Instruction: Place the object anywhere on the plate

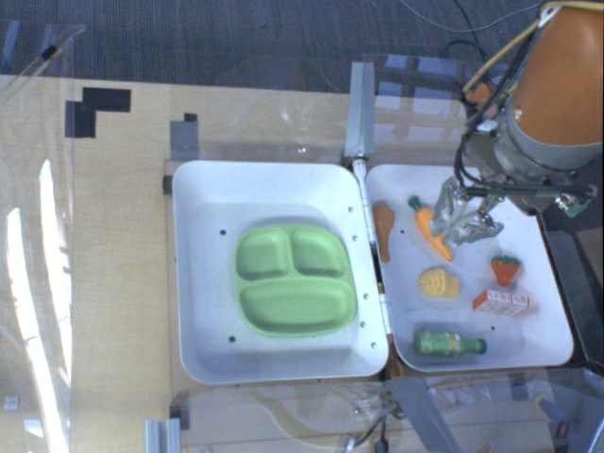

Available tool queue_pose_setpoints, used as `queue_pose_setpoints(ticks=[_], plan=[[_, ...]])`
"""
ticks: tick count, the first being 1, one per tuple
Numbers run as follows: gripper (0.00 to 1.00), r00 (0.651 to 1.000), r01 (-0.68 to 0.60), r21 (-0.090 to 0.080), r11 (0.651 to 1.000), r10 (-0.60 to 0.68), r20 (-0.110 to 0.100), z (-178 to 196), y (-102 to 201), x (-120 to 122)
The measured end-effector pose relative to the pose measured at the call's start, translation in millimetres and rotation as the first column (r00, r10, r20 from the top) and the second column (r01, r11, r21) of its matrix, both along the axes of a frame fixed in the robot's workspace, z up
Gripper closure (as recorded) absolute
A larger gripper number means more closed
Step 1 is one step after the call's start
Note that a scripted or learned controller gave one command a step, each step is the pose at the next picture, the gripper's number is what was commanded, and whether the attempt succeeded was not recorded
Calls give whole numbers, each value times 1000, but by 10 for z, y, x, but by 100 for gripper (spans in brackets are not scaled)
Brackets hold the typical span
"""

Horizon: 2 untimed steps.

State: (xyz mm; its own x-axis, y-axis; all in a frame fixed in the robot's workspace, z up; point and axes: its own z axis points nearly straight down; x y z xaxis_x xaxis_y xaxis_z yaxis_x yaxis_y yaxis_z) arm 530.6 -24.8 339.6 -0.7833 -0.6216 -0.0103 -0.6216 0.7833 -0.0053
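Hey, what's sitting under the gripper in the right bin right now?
The gripper hangs over a toy carrot; the carrot's upper end is covered by the fingers, its orange tip pokes out lower left.

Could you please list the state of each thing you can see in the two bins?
Green plate: lying flat in the left bin.
Carrot: lying under the gripper.
Drumstick: lying by the divider.
Corn: lying loose.
Strawberry: lying loose.
Carton: on its side.
Bottle: on its side.

The pincer [460,223] hangs over the carrot [432,233] in the right bin [557,347]; green plate [293,279] in the left bin [203,281].
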Motion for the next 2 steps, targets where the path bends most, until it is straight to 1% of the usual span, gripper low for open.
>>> queue_pose_setpoints(ticks=[1,2], plan=[[100,1000,-15,1,1000,15,-1,-788,52,720],[100,982,-188,-4,982,188,0,-874,-940,601]])
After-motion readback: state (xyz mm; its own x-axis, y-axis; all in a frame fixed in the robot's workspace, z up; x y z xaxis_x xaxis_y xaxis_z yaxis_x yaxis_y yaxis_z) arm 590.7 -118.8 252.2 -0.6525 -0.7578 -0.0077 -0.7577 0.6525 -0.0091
